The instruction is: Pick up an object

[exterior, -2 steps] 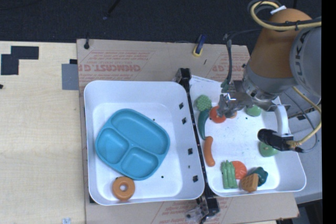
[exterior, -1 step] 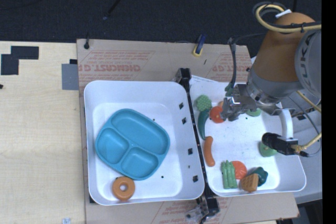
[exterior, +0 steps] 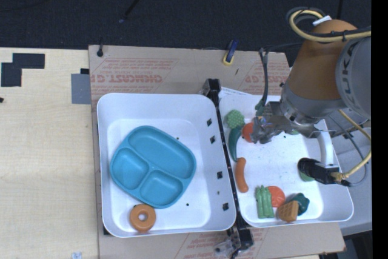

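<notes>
My gripper hangs low over the upper left part of the right bin. A red toy lies right at its left side, partly covered by it; whether they touch I cannot tell. A light green bushy toy sits just beyond, against the bin's left wall. Under it a dark green curved piece lies along the wall. An orange sausage-shaped toy rests lower down.
At the right bin's front lie a green ridged toy, an orange-red round piece, a brown lump and a teal piece. The left bin holds a blue divided plate and a donut.
</notes>
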Robot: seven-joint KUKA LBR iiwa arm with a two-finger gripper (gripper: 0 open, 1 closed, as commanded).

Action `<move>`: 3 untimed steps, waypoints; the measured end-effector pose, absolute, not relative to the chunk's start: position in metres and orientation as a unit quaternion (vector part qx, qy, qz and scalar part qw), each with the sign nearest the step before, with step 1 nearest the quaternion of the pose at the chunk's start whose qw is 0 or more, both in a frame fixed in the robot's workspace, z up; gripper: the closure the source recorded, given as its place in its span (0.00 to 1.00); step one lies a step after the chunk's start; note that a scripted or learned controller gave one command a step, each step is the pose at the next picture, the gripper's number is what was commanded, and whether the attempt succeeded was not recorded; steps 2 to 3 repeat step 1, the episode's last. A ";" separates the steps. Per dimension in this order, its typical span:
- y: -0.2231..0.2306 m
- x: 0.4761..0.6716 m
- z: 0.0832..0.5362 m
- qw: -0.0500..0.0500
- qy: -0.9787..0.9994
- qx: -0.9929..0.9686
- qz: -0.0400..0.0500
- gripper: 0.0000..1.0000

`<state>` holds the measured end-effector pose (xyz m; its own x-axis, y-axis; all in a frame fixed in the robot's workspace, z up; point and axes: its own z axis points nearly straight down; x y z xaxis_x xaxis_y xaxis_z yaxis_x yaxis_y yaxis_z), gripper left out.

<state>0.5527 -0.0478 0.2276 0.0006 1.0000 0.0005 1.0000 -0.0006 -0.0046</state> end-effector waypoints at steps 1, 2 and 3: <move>-0.046 0.569 0.231 0.001 -0.707 -0.707 0.000 1.00; -0.046 0.569 0.231 0.001 -0.707 -0.707 0.000 1.00; -0.046 0.569 0.231 0.001 -0.707 -0.707 0.000 1.00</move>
